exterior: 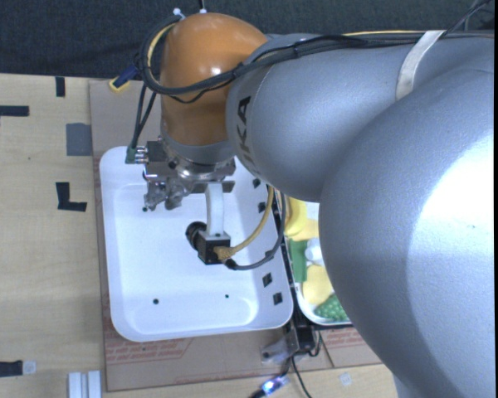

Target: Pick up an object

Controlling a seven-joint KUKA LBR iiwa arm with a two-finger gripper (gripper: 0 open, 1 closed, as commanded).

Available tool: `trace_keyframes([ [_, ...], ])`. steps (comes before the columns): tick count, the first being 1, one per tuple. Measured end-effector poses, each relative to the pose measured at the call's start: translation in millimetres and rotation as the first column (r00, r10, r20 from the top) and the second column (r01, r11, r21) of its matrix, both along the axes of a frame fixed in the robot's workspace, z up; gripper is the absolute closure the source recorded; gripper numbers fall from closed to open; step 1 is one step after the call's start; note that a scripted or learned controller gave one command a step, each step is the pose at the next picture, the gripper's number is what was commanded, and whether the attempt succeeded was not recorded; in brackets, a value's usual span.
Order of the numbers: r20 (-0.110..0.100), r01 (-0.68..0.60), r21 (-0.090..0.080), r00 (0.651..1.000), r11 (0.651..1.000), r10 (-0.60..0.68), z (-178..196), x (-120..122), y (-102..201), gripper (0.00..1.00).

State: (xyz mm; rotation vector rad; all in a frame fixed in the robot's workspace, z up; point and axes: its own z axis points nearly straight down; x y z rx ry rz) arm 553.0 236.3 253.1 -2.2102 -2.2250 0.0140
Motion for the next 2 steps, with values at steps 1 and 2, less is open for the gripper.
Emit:
trace_keyframes([
  [1,0.017,0.004,0.004,1.0,1.0,-0.004,55,82,-3,1.0],
  [2,0.01,0.002,0.004,1.0,1.0,-0.003,99,36,-2,1.0],
])
